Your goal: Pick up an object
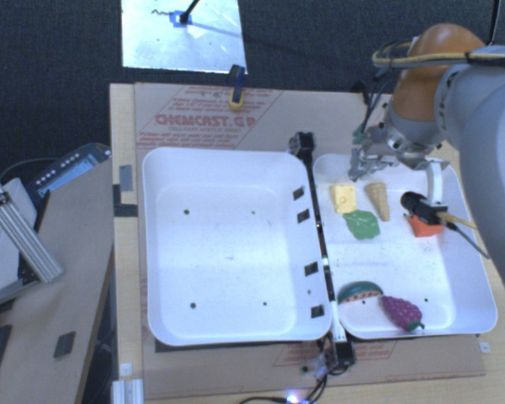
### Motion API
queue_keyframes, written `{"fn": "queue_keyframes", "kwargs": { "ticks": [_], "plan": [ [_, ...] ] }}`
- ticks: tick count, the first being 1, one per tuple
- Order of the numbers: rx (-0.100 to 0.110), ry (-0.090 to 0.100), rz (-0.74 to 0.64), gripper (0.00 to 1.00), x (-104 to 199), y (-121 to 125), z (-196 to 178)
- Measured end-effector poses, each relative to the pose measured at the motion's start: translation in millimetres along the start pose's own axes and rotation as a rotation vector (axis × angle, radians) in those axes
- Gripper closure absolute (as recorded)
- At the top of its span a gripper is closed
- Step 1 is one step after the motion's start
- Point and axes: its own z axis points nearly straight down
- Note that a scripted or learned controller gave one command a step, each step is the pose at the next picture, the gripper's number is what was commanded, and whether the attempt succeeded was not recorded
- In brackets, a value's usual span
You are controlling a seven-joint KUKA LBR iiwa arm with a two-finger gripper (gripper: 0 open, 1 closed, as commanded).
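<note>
End effector (364,167) poised just behind yellow cheese-like block (344,198) in right shallow white bin (480,297); apart or together: cannot tell, too blurred.
Tan cone (378,200) just right of block; green leaf-shaped piece (363,224) just in front.
Orange block (424,225) farther right, partly covered.
Red-green melon slice (359,292), purple grape bunch (401,310) well in front.
Brown sheet (210,120) beyond block: red print "CHEMCAST GP"; smaller lines unreadable.

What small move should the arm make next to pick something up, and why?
Probably lower the end effector toward the yellow block. It hangs at the right bin's far end, just beyond that block and the tan cone, with nothing seen in its grasp.
</note>
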Motion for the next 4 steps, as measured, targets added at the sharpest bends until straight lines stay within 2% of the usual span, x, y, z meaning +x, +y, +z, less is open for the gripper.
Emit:
{"fn": "queue_keyframes", "kwargs": {
  "ticks": [1, 2, 3, 4],
  "plan": [
    [0.005, 0.002, 0.012, 1.00, -5.5, -17.7, 54.0],
    [0.015, 0.004, 0.014, 1.00, 0.1, -121.4, 56.5],
    [-0.009, 0.006, 0.000, 1.00, 72.1, -108.4, -95.5],
    [0.016, 0.005, 0.010, 1.00, 98.6, -174.6, -41.7]
  ]
}}
